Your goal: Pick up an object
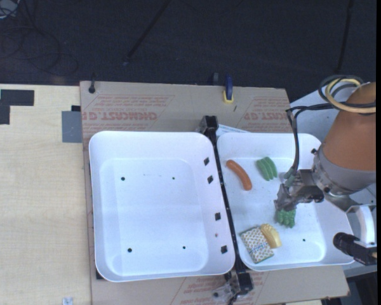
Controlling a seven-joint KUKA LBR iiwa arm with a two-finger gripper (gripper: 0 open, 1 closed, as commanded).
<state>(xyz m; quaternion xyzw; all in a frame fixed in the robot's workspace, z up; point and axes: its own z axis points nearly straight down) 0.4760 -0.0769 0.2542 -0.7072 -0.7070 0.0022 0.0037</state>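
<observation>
In the right bin lie an orange sausage-shaped piece, a green ridged piece, a small green leafy piece, a yellow piece and a pale checked packet. My gripper hangs low over the bin, directly above and touching or nearly touching the leafy green piece. The wrist hides the fingertips.
The left bin sits beside the right one, split from it by a black clip rail. Both rest on a cardboard sheet. Cables loop down from the arm at the right.
</observation>
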